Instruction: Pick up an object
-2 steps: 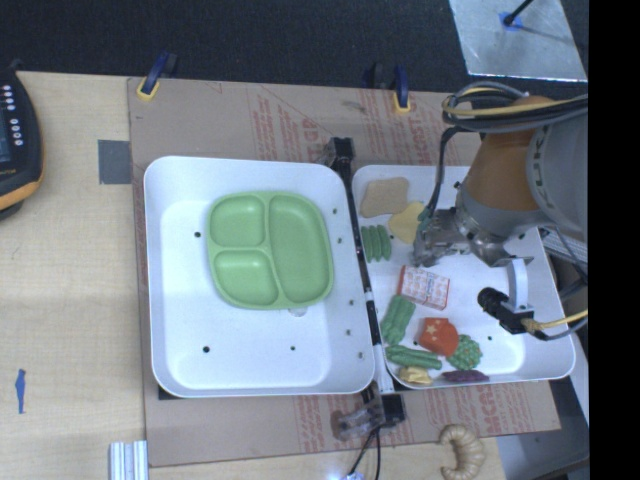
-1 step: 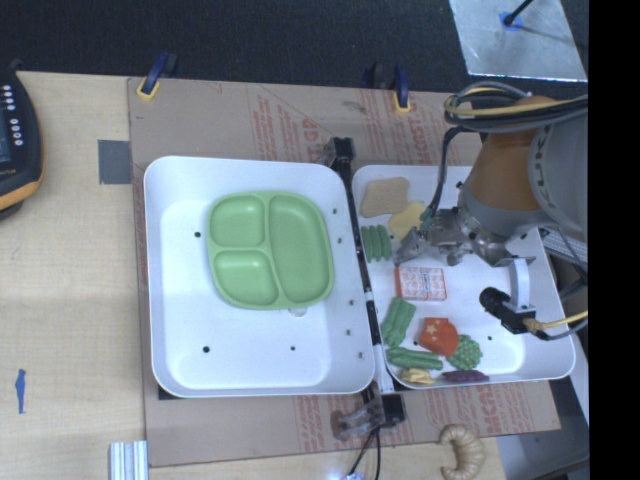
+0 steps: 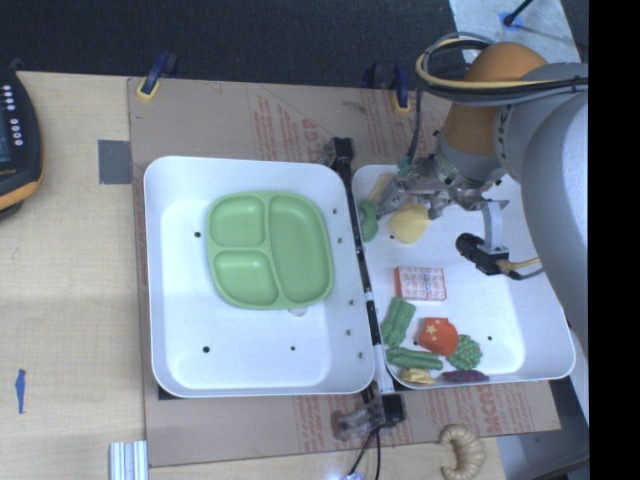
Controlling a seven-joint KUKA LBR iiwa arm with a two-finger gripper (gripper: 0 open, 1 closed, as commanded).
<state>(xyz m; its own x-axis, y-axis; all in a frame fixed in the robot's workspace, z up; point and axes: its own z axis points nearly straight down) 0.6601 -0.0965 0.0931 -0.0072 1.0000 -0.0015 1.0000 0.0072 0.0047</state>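
The grey arm's two-finger gripper (image 3: 415, 200) is hanging over the right white bin (image 3: 520, 353) at its 11 o'clock corner, directly above a pale yellow rounded object (image 3: 409, 225). Whether its jaws are open or closed cannot be told. A green divided plate (image 3: 270, 249) is lying in the left bin (image 3: 180, 353).

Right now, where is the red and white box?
The red and white box lies flat in the right bin, near its middle, below the pale yellow object and above the tomato.
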